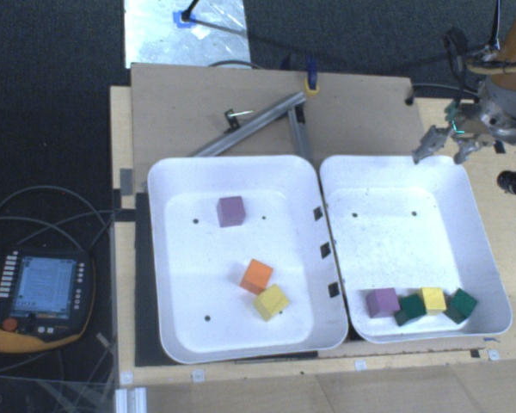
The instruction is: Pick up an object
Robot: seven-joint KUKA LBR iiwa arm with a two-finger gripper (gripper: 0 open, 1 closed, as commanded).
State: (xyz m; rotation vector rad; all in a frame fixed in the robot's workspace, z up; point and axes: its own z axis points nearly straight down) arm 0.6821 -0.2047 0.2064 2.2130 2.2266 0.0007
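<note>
Your gripper (447, 145) hangs over the right white plastic bin's (482, 231) far rim, fingers apart, nothing between them. Small purple cube (382, 301) sits at that bin's near wall, beside green and yellow cubes.

Bench (125, 231): pale wood top w/ a brown board (361, 110) over its 12 o'clock half. Directly on it: two shallow white bins side by side, touching at centre, left bin (168, 317) at 9, right bin (490, 265) at 3. A grey metal bar (249, 126) lies tilted on the board at approx. 11, just beyond the left bin's far rim. A dark mat (144, 299) shows under the left bin's 9 o'clock edge.
</note>
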